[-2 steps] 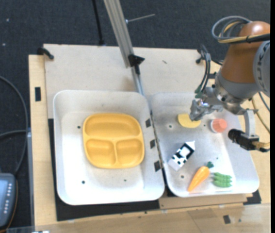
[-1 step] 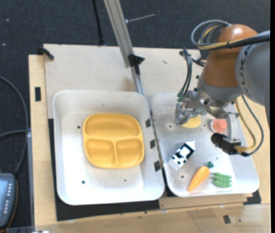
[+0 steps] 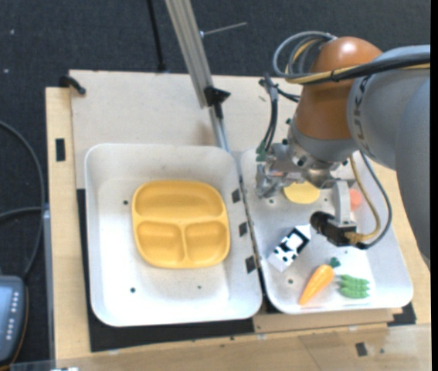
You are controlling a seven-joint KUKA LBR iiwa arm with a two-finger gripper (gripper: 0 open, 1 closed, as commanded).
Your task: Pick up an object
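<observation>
Nearest, along the lower edge of the right bin (image 3: 392, 288), lie a carrot (image 3: 317, 283) and a green toy (image 3: 354, 287); just above them, a black-and-white block (image 3: 290, 247). Farther up, the gripper (image 3: 269, 182) hangs low near the bin's left wall, beside a partly hidden yellow disc (image 3: 302, 194); its finger spread cannot be told. At left, a yellow tray (image 3: 180, 223) sits in the left bin (image 3: 106, 284).

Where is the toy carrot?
The carrot lies in the right bin, near its front edge, between the black-and-white block and the green toy.
</observation>
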